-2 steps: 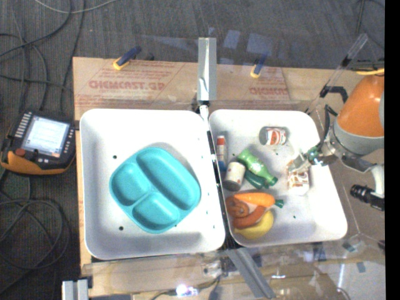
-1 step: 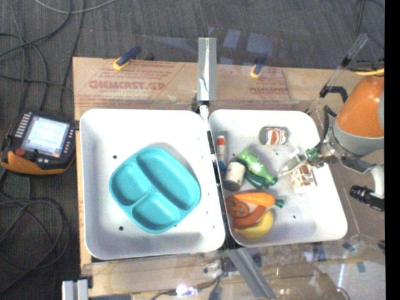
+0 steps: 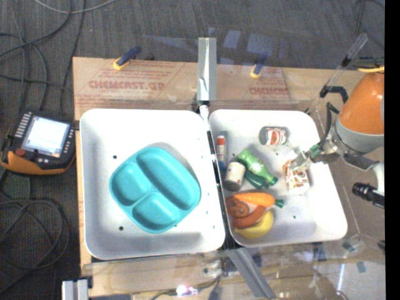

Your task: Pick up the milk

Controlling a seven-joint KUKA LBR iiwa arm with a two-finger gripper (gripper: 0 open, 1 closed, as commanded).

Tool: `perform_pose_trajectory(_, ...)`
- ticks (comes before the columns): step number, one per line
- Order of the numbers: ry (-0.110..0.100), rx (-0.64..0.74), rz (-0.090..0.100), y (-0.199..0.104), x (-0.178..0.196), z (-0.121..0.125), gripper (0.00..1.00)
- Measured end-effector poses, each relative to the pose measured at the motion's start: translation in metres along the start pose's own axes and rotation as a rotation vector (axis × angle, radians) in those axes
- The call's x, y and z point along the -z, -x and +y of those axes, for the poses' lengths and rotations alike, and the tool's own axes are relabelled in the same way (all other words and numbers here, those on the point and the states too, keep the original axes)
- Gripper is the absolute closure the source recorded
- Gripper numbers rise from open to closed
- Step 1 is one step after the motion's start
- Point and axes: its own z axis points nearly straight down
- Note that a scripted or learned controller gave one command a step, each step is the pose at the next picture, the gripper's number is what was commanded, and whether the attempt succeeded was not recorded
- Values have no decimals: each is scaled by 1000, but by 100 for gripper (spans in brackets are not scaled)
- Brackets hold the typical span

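The milk (image 3: 297,176) is a small white carton with red print, lying in the right part of the right bin (image 3: 325,227). My gripper (image 3: 312,153) reaches in from the right and sits just above and to the right of the carton's upper end, very close to it or touching it. The grey wrist and orange band (image 3: 367,105) rise behind it at the right edge. At this distance I cannot make out how the gripper stands at the carton.
The right bin also holds a can (image 3: 274,135), a green bottle (image 3: 257,169), a beige cylinder (image 3: 235,174), a carrot (image 3: 254,200), a banana (image 3: 256,227) and a thin tube (image 3: 220,149). A teal divided plate (image 3: 155,187) lies in the left bin (image 3: 94,136).
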Motion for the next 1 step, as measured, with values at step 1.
perform_pose_trajectory(1, 0, 0, 0, 0, 0, 0, 0)
